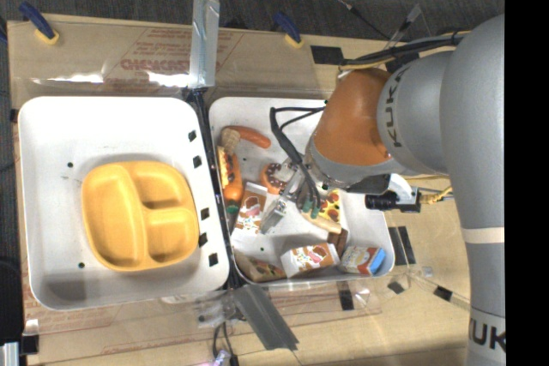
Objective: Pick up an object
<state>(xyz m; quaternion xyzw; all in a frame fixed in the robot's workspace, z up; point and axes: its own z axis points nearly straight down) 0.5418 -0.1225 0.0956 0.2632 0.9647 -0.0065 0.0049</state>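
1. Yellow moulded plastic makes up the tray in the left bin; it is rounded at the corners, split into compartments, and lies flat near the bin's middle.
2. White and shallow, both bins sit side by side on the counter, which is covered in brown card.
3. Right bin holds a jumble: a smooth orange sausage near the back wall, a carrot along the left wall, and printed cartons at the front.
4. Grey arm with its glossy orange band reaches in from the right.
5. Fingers hang low over the clutter at the right bin's middle; whether they are apart or closed cannot be told.
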